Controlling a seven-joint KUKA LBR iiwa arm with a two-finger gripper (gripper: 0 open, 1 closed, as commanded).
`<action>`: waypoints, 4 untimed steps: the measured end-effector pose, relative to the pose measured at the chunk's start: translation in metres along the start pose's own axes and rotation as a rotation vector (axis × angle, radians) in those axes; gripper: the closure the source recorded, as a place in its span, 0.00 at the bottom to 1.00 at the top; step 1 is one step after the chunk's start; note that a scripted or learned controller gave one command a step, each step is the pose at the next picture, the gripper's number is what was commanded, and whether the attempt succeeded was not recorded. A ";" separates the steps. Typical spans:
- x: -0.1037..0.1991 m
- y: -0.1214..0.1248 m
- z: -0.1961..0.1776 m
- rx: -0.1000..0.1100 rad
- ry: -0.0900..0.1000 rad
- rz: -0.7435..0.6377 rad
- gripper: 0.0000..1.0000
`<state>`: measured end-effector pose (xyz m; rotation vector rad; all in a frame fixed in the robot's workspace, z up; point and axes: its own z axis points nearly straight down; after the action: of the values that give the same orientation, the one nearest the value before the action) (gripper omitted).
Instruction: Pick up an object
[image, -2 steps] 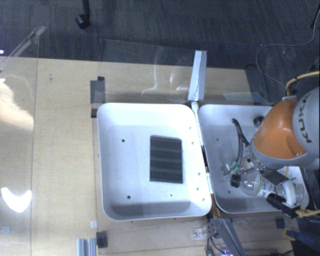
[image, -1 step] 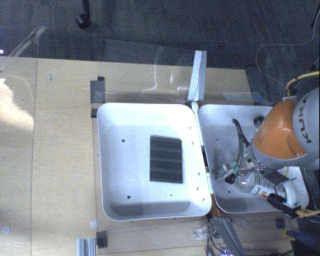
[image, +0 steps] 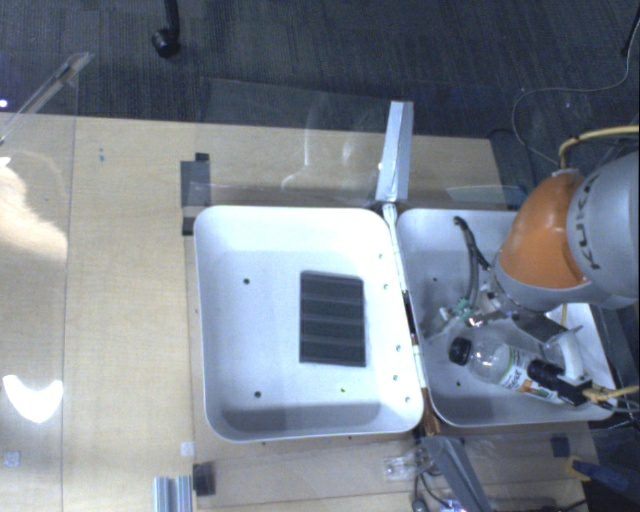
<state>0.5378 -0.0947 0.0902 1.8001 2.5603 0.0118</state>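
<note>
Right bin: holds the one thing within easy reach, a clear plastic bottle; the arm comes in from 3 o'clock and covers most of this bin's far side

Bottle: lies on its side on the bin floor, black cap pointing to about 9 o'clock, labelled end towards 4 o'clock; being round, it likely rests where the floor lets it settle, towards the near wall at 6 o'clock

Left bin: carries a black ridged rectangular pad lying flat near its middle, long side running 12 to 6; it sits well apart from the arm, at 9 o'clock across the shared rims, so I judge it is not the target now

Gripper: low over the right bin near its 9 o'clock wall, under the orange wrist band; whether it stands apart or together I cannot tell, since the wrist hides much of it; nothing shows clamped in it

Bottle against gripper: the cap is just beside the gripper, at about 6 o'clock from it; the body stretches away towards 4 o'clock; touching or a hair apart, I cannot tell

Why this pose: my reading is that the arm is lowered to take the bottle at its neck end

Risk: a smooth round bottle may roll or slip aside if pinched off-centre
</note>
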 end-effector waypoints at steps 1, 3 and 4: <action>0.034 0.000 -0.096 0.005 0.003 -0.125 0.00; -0.031 -0.001 0.000 0.001 0.000 -0.178 0.00; -0.031 0.002 -0.012 -0.007 -0.004 -0.182 1.00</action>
<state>0.5498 -0.1229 0.1023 1.5558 2.7064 0.0144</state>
